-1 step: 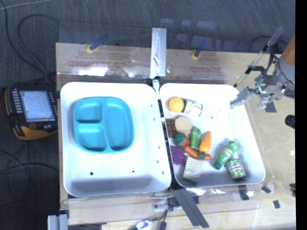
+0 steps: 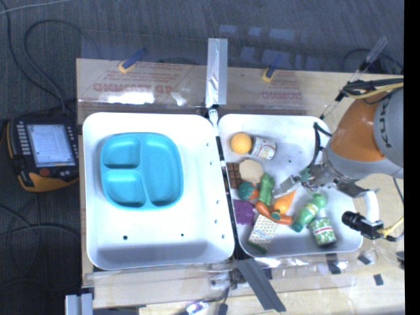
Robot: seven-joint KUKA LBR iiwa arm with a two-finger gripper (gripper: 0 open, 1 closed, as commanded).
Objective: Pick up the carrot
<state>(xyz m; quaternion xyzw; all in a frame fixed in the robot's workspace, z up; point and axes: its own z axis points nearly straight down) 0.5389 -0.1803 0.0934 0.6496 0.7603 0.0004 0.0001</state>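
You can make out red mirrored lettering on the clear sheet [image 2: 141, 87] behind both bins, too faint and reversed to read. The can [image 2: 323, 232] and small jar [image 2: 264, 149] in the right bin [image 2: 295, 125] carry labels, and the pendant screen [image 2: 48, 144] shows lines, all illegible.

Dark grey ribbed carpet [image 2: 79, 18] all round, from nine o'clock through twelve to two, crossed by black cables [image 2: 39, 51] at ten o'clock and a thin pale cord near twelve. Pale wooden bench [image 2: 367, 97] filling the middle and three o'clock side, under clear plastic sheeting [image 2: 151, 87] with glare at eleven o'clock. Handheld control pendant [image 2: 44, 151] with lit screen lying on the carpet at nine o'clock.
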